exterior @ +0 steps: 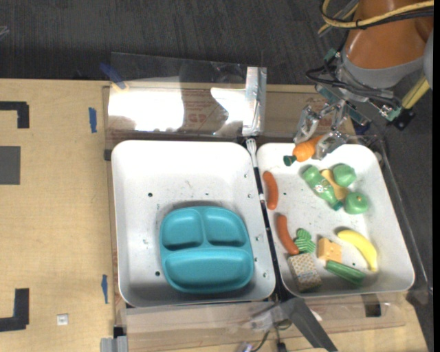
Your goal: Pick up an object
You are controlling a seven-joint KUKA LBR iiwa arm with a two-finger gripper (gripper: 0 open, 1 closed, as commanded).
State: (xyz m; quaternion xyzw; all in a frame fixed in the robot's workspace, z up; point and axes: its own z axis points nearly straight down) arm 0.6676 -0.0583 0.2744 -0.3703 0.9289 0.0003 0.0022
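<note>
Up in the upper right of the frame, the gripper (318,137) is hanging over the far edge of the right bin (397,227), metal fingers pointing down toward the frame's lower left. A toy carrot (302,151), orange with a green top, is sitting between the fingertips, so the fingers are closing on it; the carrot is hovering at the bin's upper left corner. Grey wrist and orange band (381,31) are filling the top right corner, with yellow cables (357,14) looping above.

Just below the carrot, a cluster of green toys is lying in the right bin: a green bottle-like piece (320,184), a green pepper (343,174), and a round green fruit (356,202), all near or touching each other. A red sausage (271,190) is lying along the bin's left wall, and a second red piece (285,234) is lying lower down beside a small green leafy toy (304,240). Toward the lower right, a banana (359,246) is resting near an orange cheese-like wedge (330,250), a green pod (345,271) and a speckled block (305,269).

The left bin (130,206) is bearing a teal divided tray (205,249) in its lower middle. Foil-like sheeting (185,103) is lying behind the bins on the tan bench (48,220).
</note>
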